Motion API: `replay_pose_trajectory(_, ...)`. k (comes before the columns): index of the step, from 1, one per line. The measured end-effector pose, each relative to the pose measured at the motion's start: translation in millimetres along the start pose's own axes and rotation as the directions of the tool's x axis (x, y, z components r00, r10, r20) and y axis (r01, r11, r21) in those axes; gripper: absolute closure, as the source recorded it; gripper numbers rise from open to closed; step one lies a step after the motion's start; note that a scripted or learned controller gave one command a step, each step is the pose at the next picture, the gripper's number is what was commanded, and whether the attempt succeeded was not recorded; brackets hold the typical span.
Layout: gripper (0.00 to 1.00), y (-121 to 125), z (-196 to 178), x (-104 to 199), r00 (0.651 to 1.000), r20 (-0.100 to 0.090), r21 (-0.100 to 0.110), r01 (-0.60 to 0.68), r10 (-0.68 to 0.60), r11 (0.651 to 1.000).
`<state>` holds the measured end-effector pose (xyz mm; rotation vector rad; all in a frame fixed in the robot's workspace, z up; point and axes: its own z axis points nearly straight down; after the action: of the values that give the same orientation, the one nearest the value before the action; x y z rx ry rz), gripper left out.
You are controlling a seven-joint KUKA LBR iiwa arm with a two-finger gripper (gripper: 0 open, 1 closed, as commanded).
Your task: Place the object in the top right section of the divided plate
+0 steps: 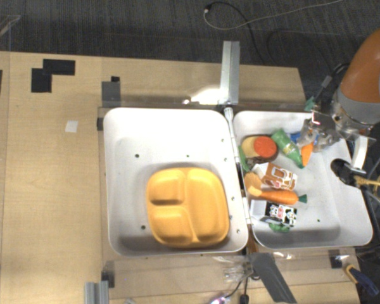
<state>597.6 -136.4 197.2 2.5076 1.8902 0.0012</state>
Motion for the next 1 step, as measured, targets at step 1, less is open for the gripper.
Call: replay_pose_trajectory(1, 1.0, -17.4, 12.8, 75.9, 0.905, -0.001, 0.0, 0.425, -0.425, 0.905)
